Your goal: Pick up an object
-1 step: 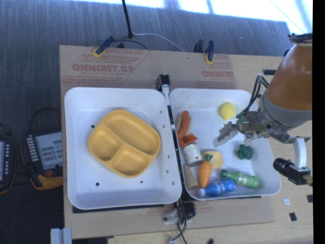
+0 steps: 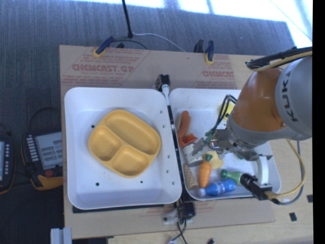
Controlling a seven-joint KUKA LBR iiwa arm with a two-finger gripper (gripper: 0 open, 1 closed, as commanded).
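Note:
The right bin (image 2: 199, 99) holds several small toy items. A brown sausage (image 2: 184, 121) lies near its left wall with a red piece (image 2: 188, 139) just below it. An orange carrot (image 2: 204, 173) stands near the front, beside a tan ridged piece (image 2: 190, 177). A blue bottle (image 2: 220, 188) and a green piece (image 2: 231, 175) lie along the front wall. My gripper (image 2: 203, 146) hangs over the bin's middle left, just above the carrot and a pale yellow piece (image 2: 217, 160). The orange wrist hides the bin's right part.
The left bin (image 2: 81, 187) carries a yellow divided plate (image 2: 125, 142). A black rail (image 2: 170, 131) runs between the bins. A yellow item (image 2: 226, 107) sits at the right bin's back. Clamps and cables lie along the board's far edge.

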